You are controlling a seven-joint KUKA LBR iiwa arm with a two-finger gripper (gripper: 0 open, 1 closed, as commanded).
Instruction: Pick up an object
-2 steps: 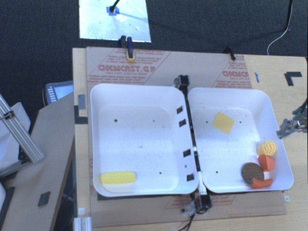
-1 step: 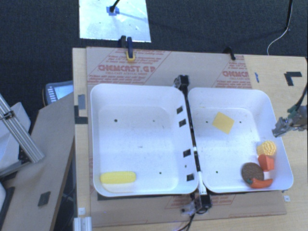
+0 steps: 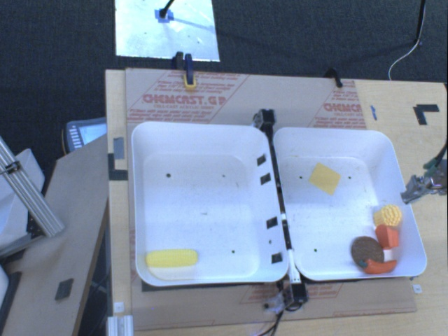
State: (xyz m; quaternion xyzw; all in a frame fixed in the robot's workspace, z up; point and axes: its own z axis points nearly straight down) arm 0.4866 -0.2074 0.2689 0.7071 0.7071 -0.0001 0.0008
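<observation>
Gripper [image 3: 422,185] sits at the camera view's right edge, just outside the right bin's [image 3: 329,137] right rim, most of the arm out of frame. Only a small grey-metal tip shows; can't tell if it's released or clenched, nothing seen in it.

Candidate objects: closest is a cluster just below and slightly left of the gripper in the bin's near-right corner: yellow corn-like piece [image 3: 389,215], orange block [image 3: 388,236] touching it, brown disc [image 3: 365,251], orange carrot-like piece [image 3: 381,265] against the rim. Yellow flat square [image 3: 325,178] lies farther left of the gripper, alone on bare bin floor. Yellow oblong piece [image 3: 171,258] is well away to the left, in the left bin [image 3: 196,133].

Step judged: approach, not yet over any target. Best bet is probably the yellow square, since it's isolated, though flat, so it needs a low descent. The cluster is nearer but crowded and hugs the wall; risk of finger collision with the rim or nudging neighbours. If going there, take the corn piece on top, come down vertically, centre first.

Pose: wrist low near rim height, reaching in from the right.
</observation>
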